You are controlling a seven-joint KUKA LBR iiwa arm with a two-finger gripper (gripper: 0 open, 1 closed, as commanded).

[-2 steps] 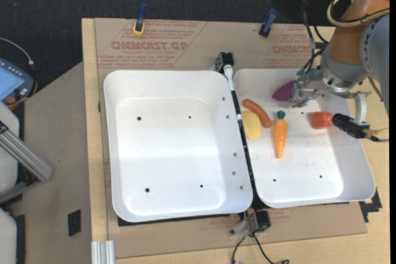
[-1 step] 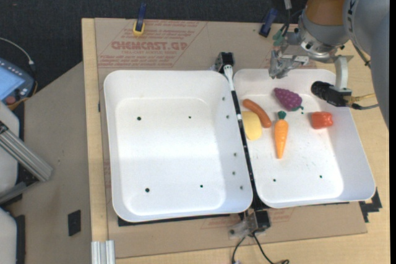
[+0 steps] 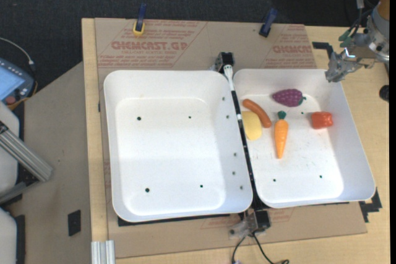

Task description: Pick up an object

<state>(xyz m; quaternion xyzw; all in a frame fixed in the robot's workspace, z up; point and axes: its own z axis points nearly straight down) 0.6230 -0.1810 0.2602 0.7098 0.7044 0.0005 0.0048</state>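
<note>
Above the right bin's far right corner, our hand (image 3: 337,69) hovers; we cannot tell its grip. Inside the right bin (image 3: 346,176) lie purple grapes (image 3: 288,96), a red piece (image 3: 321,120), carrot (image 3: 281,138), sausage (image 3: 257,112) and yellow lemon (image 3: 252,125).

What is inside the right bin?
Right bin: purple grape bunch, hot dog, yellow lemon-like piece, carrot, red piece. Nothing looks covered.
</note>
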